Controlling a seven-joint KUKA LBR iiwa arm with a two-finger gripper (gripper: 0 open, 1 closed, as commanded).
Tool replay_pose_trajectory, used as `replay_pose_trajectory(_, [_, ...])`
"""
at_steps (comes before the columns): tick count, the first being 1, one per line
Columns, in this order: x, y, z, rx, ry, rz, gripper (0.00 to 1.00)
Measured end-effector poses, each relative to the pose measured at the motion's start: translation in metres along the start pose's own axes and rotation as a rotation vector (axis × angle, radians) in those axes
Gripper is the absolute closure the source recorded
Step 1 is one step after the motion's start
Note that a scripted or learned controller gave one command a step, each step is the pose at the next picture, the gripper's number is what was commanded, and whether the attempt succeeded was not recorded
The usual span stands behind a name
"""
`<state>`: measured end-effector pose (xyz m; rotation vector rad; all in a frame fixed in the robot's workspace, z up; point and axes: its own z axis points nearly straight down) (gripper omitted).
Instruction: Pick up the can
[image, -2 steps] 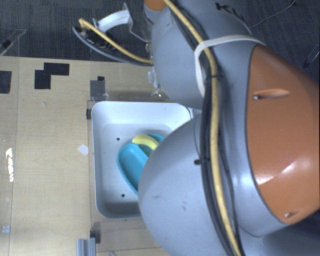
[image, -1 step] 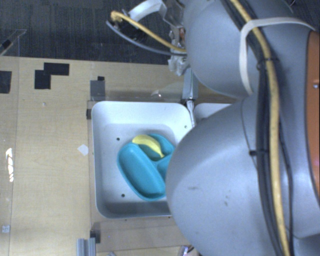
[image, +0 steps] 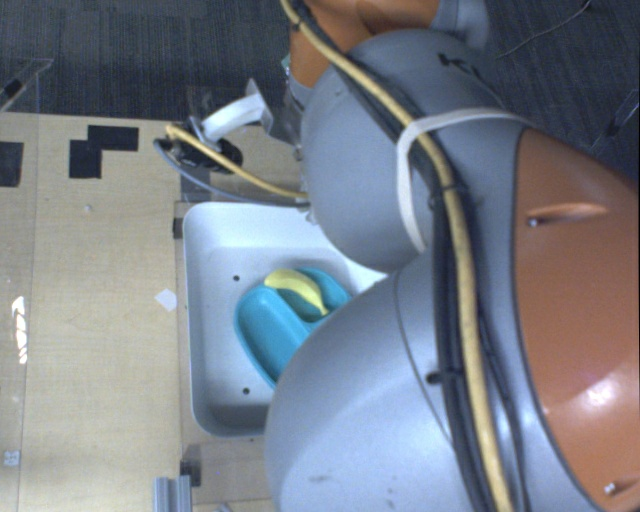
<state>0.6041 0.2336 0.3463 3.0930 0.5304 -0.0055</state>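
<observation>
Arm (image: 400, 400) links, grey with an orange band (image: 580, 300), sit closest to the camera, and a yellowish cable (image: 450, 250) runs along them. Whether the fingers are apart or together cannot be told, and nothing visible can be identified as the can. Below the arm, 1 white bin (image: 215, 300) holds a blue object (image: 268, 335) with a yellow object (image: 295, 287) touching its far side. Beside the bin lies the pale counter (image: 90, 300).
</observation>
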Motion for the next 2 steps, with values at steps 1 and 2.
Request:
replay_pose_trajectory(1, [0.001,0.0,-0.008,-0.002,-0.003,-0.004,1.0])
replay_pose_trajectory(2, [0.048,0.017,-0.086,0.0,0.001,-0.134,1.0])
